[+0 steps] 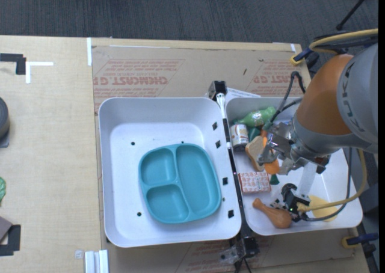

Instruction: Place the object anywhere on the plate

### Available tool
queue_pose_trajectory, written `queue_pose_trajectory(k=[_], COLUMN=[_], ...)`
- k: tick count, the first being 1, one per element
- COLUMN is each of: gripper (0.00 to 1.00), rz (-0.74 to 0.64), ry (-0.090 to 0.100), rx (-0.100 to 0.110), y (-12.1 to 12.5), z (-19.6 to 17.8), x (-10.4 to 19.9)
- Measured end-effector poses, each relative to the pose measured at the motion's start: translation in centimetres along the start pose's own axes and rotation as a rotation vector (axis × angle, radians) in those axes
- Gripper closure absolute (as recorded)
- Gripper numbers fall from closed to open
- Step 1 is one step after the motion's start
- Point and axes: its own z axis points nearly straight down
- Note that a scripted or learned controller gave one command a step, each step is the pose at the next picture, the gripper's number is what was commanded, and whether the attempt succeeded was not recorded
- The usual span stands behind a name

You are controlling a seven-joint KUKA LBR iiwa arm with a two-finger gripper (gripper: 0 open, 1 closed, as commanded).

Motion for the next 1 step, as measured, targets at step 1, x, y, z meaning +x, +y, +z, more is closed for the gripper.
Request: queue_pose_trajectory(k=[1], gripper=[1.0], rz=[0.017], ry=[0.0], rx=[0.0], y=[-3.22], z=[-5.14], x=[7.12])
